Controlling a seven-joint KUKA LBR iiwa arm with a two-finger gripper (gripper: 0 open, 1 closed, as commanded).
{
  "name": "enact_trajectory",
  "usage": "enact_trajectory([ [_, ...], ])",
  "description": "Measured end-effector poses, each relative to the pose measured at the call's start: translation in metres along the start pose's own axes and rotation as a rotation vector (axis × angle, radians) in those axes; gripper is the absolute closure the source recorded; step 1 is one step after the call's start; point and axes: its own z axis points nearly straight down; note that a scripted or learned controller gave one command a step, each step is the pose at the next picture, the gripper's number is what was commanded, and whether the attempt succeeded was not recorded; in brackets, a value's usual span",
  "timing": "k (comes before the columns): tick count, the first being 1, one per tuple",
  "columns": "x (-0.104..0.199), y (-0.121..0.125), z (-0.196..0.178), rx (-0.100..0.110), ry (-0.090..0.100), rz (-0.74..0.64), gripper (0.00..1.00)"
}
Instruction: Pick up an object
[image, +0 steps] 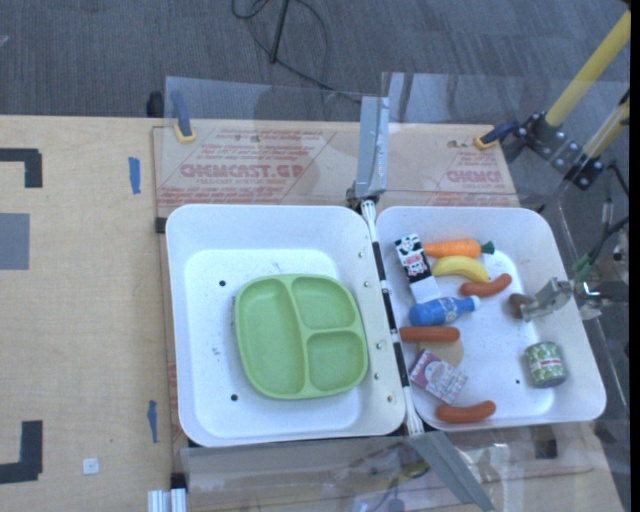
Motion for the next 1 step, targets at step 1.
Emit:
enact_trajectory([
  [1, -0.0199, 0.0966, 0.1045, -0.001, 0.000, 0.083, 0.00],
])
